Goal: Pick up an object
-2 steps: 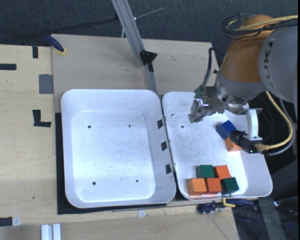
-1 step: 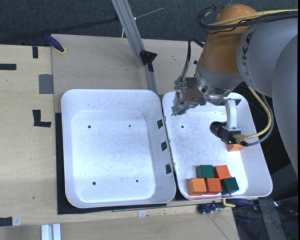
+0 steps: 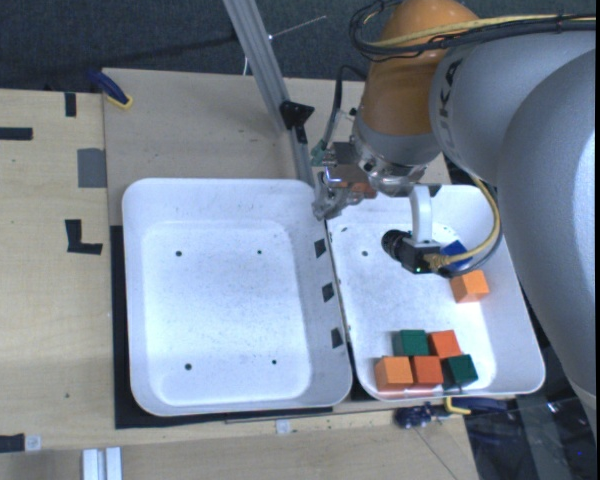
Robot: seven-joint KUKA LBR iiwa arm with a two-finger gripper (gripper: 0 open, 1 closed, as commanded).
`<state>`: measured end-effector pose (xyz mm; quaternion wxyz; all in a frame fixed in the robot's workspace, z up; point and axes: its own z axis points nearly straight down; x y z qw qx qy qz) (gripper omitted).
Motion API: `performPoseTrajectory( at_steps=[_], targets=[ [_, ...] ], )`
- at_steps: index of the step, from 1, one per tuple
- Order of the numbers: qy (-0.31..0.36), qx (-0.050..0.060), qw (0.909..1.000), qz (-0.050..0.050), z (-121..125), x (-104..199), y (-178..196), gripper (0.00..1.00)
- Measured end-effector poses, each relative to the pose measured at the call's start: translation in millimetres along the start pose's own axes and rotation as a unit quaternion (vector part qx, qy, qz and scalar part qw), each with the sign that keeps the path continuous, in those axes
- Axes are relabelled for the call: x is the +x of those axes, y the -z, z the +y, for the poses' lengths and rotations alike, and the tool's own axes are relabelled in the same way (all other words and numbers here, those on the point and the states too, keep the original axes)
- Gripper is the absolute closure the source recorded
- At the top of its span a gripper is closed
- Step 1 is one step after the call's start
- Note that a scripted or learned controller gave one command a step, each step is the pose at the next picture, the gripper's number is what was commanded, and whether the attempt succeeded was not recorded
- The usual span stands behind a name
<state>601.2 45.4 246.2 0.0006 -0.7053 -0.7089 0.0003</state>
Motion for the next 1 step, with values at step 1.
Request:
performPoseTrajectory(
  at_steps=[1],
  targets=[
    [0.001, -0.001, 1.0, 0.0, 14.5, 50.9, 3.5, 1.0]
  ],
)
